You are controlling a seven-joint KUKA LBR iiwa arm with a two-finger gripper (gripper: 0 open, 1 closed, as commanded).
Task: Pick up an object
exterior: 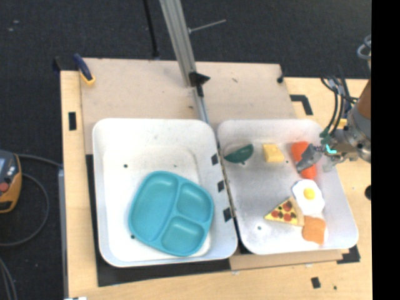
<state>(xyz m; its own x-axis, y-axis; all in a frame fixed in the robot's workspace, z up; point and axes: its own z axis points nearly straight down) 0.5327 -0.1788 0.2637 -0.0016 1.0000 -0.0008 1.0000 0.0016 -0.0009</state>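
Nearest the lens, an orange lump [314, 230] sits at the right bin's [262, 245] front edge, touching a pizza slice [284, 212], with a fried egg [308, 195] just behind them. Further back lie a red-orange piece [300, 149], a yellow cube [272, 153] and a dark green piece [239, 154]; the gripper [309, 160] hangs over the red-orange piece (whether its tips are spread or pinching, I cannot tell). Left of it, the left bin [125, 136] holds a teal divided plate [171, 212].
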